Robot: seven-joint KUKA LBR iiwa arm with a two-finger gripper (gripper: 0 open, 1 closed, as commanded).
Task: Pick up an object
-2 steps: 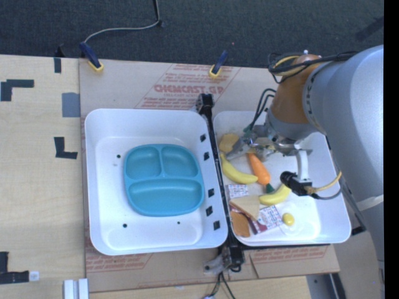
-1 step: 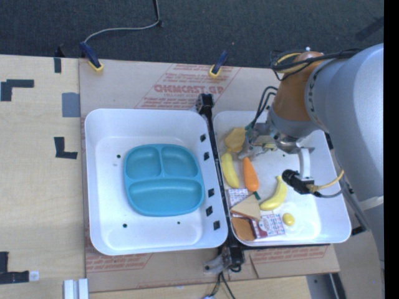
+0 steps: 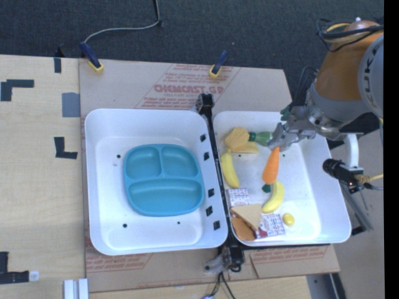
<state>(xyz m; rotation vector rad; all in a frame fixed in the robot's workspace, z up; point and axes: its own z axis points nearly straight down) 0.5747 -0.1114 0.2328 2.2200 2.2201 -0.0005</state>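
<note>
Setting: we see a bench under brown cardboard, dark carpet beyond it, and 2 shallow white bins side by side on top.

Carrot: the orange toy carrot lies in the right bin, just below the gripper and nearly touching it. Its long axis runs close to straight down the view, leaning a little, with the upper end nearest the tool.

Gripper: it sits at the upper part of the right bin, right above the carrot's top. We cannot tell how wide it stands, and nothing shows as held.

Arm: the grey arm with its orange band reaches in from the right, behind the gripper.

Key relation: we judge the carrot the nearest candidate, since it starts at the tool and stretches away from it toward the near edge of the bin. A grasp would want to close across that long axis, so a short shift along the carrot toward its middle looks needed.

Near neighbours: a yellow corn-like piece lies to the gripper's left, with a green item between them. 1 banana lies lower left, another banana just past the carrot's far end.

Farther out: a small lemon, a bread slice and printed packets lie beyond that.

Left bin: the left bin, well apart from the gripper, holds a blue divided plate.
</note>
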